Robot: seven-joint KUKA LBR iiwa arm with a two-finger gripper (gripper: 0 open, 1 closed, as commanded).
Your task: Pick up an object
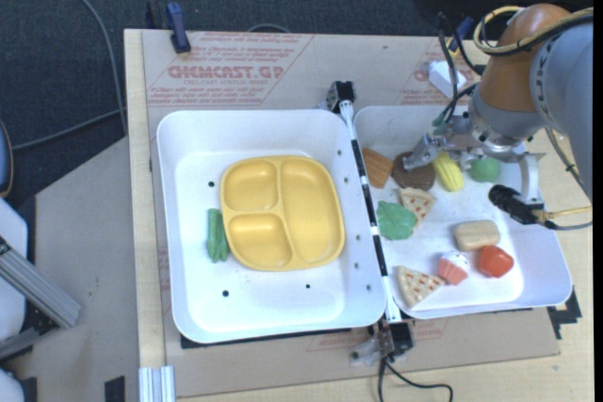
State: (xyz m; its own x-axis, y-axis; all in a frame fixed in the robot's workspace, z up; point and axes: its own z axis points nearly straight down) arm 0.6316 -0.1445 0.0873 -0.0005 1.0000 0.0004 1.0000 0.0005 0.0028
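Note:
The right bin (542, 282) holds several toy foods. A yellow corn cob (448, 174) lies beside a brown round piece (413, 175) and a green ball (485, 169) at the bin's far side. My gripper (450, 149) hangs low over that group, right above the corn cob and the brown piece. The wrist hides how it meets them. Nearer the front lie a green leafy piece (396, 221), a tan bread loaf (476, 233), a red tomato (496, 261), a pink-and-white piece (453, 268) and two pizza slices (417, 284).
The left bin (179, 231) holds a yellow divided plate (281, 210) with a green pea pod (218, 235) beside it. An orange wedge (377, 167) leans by the divider between the bins. A black part with cables (513, 202) sticks out over the right bin.

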